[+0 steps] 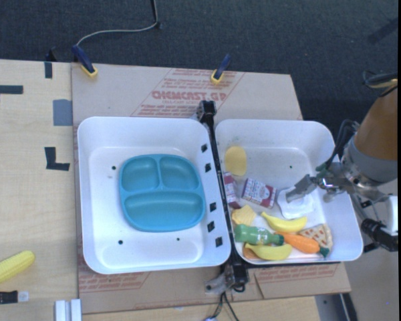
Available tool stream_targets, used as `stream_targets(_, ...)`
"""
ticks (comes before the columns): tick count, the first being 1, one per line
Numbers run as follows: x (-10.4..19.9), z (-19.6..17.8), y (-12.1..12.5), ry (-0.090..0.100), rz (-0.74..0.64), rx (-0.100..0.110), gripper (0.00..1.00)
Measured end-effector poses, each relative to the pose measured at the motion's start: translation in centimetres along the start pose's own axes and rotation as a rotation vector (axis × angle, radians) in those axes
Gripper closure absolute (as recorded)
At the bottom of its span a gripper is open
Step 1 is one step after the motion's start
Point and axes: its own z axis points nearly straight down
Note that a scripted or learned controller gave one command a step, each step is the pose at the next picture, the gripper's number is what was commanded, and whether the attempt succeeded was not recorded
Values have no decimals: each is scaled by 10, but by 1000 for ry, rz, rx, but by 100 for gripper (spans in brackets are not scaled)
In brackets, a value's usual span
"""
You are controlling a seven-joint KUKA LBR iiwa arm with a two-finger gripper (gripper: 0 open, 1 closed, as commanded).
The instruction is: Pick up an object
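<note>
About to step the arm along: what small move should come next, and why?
Probably ease the tool straight down. It hangs in the right bin above the white piece, with a banana and a carrot just below, and nothing shows in its grip.

A sheet of brown cardboard (187, 95) with red printing is lying on the light wooden bench (27, 199). Behind the cardboard, dark grey carpet floor (254, 19) is spreading across the far side, and a pale cable (130, 19) is running over it. Two yellow clamps (84, 61) are gripping the far edge of the cardboard. Left of the cardboard, black tape marks (7, 93) are sitting on the wood.
</note>
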Motion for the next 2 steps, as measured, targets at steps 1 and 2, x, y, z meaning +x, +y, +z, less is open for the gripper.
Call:
stream_targets(1, 51, 106, -12, 2, -1, -1, 0)
stream_targets(2, 50, 96, -11, -1, 0, -3, 100)
